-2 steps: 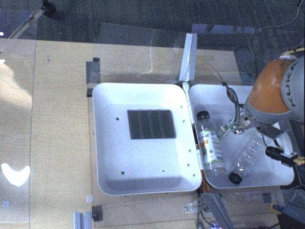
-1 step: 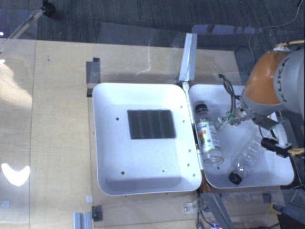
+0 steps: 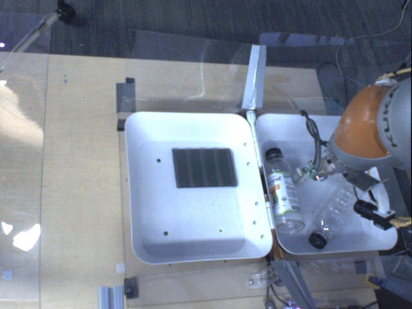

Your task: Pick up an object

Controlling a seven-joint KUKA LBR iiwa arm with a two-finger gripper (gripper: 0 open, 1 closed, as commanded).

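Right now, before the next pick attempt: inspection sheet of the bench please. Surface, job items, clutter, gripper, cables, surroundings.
Surface: wooden bench bearing two shallow white bins side by side; left bin has a dark ribbed panel on its floor.
Job's things: in the right bin, a clear labelled bottle with a black cap lies along the left wall; a second clear bottle, black cap toward the front wall, lies tilted beside it.
Clutter: nothing seen.
Gripper: gripper is low over the right bin, near the labelled bottle; finger state cannot be judged.
Cables: black cable loops along the wrist.
Surroundings: dark carpet behind the bench; clear screens around the bench.
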